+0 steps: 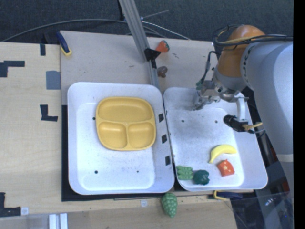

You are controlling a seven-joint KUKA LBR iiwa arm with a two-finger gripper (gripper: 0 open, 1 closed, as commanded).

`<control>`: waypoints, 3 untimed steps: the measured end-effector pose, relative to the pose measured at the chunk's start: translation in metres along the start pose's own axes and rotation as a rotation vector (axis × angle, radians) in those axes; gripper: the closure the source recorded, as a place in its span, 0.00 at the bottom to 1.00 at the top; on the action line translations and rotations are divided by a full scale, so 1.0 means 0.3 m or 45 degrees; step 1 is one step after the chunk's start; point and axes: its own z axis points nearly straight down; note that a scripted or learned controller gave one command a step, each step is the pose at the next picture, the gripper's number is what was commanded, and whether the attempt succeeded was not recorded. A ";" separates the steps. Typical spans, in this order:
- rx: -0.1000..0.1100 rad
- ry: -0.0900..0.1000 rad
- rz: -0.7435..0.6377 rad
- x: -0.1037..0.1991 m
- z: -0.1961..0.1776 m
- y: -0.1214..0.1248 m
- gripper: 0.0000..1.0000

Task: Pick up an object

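Observation:
In the right bin (190,128) a yellow banana (222,151) lies toward the front right, with a red strawberry (226,168) just in front of it. A green leafy vegetable piece (184,172) and a dark green broccoli piece (201,177) sit along the bin's front edge. My gripper (198,104) hangs over the back of the right bin, well behind the banana and apart from every object. Nothing shows between its fingertips.
The left bin (81,142) holds a yellow divided plate (126,123). A green grape bunch (168,203) lies on the bench in front of the bins. A small red-orange toy (163,46) and a brownish object (162,71) sit behind the bins beside a slanted metal pole (136,23).

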 end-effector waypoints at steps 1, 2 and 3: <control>-0.007 0.003 0.002 0.014 -0.165 -0.026 1.00; -0.008 0.002 0.002 0.015 -0.343 -0.023 1.00; 0.000 0.005 -0.003 0.205 -0.333 -0.062 1.00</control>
